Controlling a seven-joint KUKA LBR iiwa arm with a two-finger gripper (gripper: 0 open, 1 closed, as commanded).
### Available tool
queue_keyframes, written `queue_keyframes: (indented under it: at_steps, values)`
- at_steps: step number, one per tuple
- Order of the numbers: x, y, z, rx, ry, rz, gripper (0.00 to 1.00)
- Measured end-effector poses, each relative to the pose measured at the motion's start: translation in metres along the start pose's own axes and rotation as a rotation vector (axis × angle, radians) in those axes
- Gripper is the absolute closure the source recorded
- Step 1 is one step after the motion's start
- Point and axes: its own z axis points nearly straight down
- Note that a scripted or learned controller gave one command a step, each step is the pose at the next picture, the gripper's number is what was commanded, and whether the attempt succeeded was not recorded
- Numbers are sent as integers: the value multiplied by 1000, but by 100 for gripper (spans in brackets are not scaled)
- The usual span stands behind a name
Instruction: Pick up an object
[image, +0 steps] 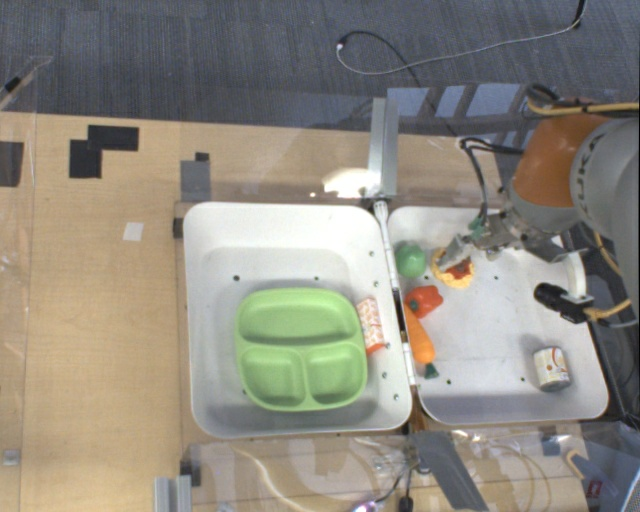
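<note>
My gripper is low in the back left part of the right bin, reaching in from the right. It hangs directly over a small yellow and red toy, which it partly hides. I cannot see whether it touches the toy. A green ball lies just left of the gripper, near the wall between the bins. In front of the ball lie a red pepper and an orange carrot. A small tin can rests at the right bin's front right.
The left bin holds a green divided plate and a small striped packet by its right wall. The arm's orange band and cables rise over the right bin's back right. A metal post stands behind the bins.
</note>
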Motion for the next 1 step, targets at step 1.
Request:
queue_keyframes:
  at_steps: [1]
  values:
    - [1,4,-14,-8,-1,-1,100]
